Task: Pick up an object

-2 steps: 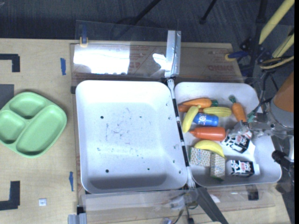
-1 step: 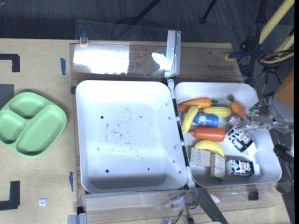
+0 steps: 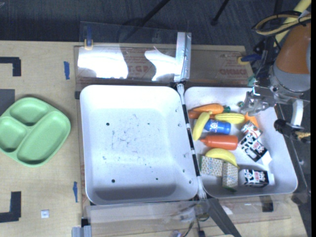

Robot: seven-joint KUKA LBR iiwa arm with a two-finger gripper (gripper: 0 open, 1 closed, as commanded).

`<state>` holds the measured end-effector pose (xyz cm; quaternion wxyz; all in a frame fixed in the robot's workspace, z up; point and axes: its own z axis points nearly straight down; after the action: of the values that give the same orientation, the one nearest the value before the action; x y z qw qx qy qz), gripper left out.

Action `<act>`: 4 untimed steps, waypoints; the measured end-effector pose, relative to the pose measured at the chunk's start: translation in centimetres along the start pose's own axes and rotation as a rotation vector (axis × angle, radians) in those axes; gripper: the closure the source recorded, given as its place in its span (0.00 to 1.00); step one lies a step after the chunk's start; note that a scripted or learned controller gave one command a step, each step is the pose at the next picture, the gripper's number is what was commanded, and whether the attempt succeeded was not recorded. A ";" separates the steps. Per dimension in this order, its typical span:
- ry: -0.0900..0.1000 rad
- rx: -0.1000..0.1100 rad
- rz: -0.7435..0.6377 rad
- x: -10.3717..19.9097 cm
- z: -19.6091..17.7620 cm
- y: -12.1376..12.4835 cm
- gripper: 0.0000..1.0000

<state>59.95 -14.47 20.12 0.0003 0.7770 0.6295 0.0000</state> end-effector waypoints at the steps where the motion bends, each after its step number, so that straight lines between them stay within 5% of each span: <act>1: -0.002 -0.002 -0.151 -0.2 -0.4 3.2 1.00; 2: 0.000 0.002 0.023 -7.7 6.1 0.6 1.00; 3: -0.001 0.000 0.240 0.0 -0.4 3.3 1.00; 4: -0.001 0.000 0.270 -3.1 -1.2 7.0 1.00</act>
<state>66.10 -18.93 21.30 0.0005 0.8548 0.5190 -0.0004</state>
